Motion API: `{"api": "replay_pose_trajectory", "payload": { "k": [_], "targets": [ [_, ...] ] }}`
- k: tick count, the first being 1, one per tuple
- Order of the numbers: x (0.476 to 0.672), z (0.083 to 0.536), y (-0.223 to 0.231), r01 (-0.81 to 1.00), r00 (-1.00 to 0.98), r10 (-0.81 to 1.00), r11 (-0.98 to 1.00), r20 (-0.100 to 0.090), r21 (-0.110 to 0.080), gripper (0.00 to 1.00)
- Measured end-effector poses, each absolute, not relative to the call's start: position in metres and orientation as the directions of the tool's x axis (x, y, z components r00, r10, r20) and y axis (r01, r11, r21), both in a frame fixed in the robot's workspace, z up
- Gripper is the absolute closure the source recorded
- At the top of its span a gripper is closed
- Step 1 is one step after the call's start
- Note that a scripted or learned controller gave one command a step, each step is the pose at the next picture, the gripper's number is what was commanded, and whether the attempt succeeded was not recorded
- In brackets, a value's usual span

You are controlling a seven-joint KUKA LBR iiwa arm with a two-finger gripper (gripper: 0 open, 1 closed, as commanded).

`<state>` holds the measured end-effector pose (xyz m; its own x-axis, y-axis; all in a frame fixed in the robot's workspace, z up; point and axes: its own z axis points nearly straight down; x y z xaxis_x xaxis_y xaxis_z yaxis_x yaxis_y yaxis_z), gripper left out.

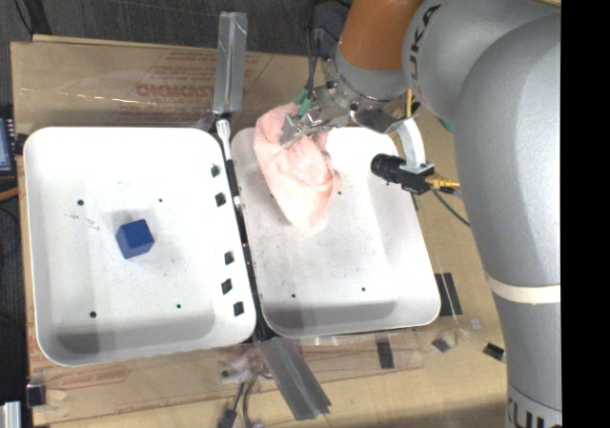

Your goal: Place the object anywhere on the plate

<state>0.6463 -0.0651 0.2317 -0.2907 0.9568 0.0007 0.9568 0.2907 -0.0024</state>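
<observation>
A pale pink, crumpled, cloth-like thing (303, 173) lies in the back half of the right bin (381, 293), stretching from the back left corner toward the middle. My gripper (307, 121) is down at its upper end, right against the pink material, with the wrist and orange band above it. The arm's wrist hides that end of the pink thing. A small blue cube (135, 237) sits alone on the floor of the left bin (114, 321), far to the left of the gripper.
The two bins meet at a dark divider with clips (233, 226). A grey metal bracket (229, 64) stands behind the divider. The arm's large grey body (505, 131) covers the right side. A black cable connector (400, 172) hangs over the right bin's back right.
</observation>
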Motion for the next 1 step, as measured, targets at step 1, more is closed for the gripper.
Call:
{"api": "replay_pose_trajectory", "payload": {
  "k": [1],
  "targets": [
    [0.6360, 0.2265, -0.0222, 0.764, -0.645, 0.764, 0.645, 0.003, -0.005, 1.00]
  ]
}}
